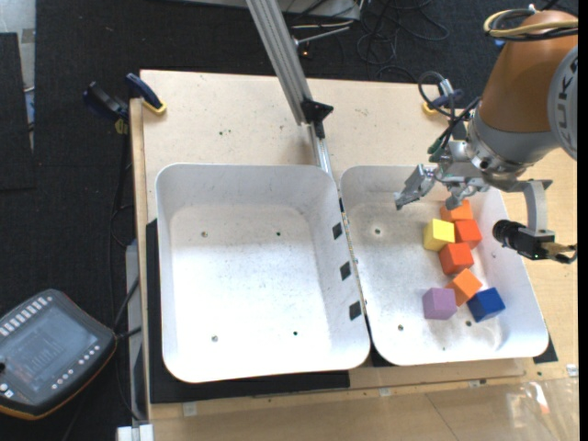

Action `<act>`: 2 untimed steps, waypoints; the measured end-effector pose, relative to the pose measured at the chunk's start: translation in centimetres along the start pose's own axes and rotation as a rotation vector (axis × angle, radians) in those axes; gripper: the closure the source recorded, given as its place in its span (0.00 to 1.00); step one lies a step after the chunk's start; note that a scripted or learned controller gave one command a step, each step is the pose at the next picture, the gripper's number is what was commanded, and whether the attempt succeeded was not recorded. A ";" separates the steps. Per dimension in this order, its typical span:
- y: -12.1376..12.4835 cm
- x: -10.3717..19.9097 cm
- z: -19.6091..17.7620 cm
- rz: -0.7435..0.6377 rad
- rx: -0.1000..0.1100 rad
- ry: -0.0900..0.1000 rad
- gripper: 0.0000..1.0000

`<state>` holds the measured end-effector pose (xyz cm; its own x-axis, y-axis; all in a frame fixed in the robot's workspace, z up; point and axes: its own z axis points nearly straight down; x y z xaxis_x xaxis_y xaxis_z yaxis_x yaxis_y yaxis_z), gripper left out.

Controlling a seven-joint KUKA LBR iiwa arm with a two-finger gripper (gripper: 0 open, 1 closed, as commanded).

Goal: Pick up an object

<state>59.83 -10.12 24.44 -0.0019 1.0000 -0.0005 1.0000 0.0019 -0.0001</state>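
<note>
End effector (pixel 432 184) over right bin (pixel 386 338), prob. spread, nothing betw. fingers | blocks incl. yellow block (pixel 439 234) untouched | pick not yet done; descent + grasp left

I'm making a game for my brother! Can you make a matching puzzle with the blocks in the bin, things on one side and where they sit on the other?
Things:
1. yellow block
2. purple block
3. blue block
4. tool

Places:
A. nearest the bin's front right corner
B. just left of the blue block
C. above the blocks, at the bin's far end
D. left of the orange blocks, nearest the tool

Pairs: 1-D, 2-B, 3-A, 4-C
</note>
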 end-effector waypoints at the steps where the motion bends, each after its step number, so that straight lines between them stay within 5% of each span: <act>1: 0.0 0.0 0.0 0.001 0.000 0.000 0.00; 2: -0.1 0.1 4.3 0.002 0.004 0.000 0.00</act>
<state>59.70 -10.03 20.13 0.0002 1.0000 -0.0002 1.0000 -0.0002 -0.0045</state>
